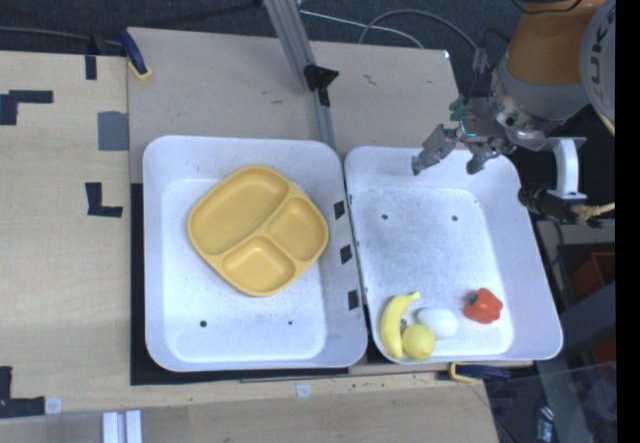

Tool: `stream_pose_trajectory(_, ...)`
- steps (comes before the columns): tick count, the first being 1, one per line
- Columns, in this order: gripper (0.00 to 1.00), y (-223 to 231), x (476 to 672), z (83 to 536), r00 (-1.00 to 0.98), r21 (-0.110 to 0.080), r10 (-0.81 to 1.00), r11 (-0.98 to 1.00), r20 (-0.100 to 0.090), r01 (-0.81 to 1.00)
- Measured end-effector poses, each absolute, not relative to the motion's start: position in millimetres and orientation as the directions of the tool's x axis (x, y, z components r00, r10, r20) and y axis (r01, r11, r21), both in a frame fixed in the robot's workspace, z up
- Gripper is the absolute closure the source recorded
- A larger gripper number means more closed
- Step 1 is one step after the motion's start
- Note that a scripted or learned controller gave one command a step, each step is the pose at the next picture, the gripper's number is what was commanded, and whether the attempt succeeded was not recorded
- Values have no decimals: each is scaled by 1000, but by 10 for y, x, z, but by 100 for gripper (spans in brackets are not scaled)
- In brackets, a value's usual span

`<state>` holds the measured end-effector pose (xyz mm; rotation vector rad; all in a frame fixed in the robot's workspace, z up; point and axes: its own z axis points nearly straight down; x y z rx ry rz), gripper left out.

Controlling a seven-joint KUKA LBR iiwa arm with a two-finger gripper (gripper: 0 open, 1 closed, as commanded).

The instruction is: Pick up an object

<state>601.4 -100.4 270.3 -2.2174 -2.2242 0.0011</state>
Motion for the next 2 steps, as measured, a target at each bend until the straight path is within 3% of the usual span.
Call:
stream_pose_trajectory(1,0,-1004,6014,2703,-3,-1,1000,3,0,1000)
stream_pose_trajectory(2,0,-993,5970,2062,-2,-8,1000,2,0,1000)
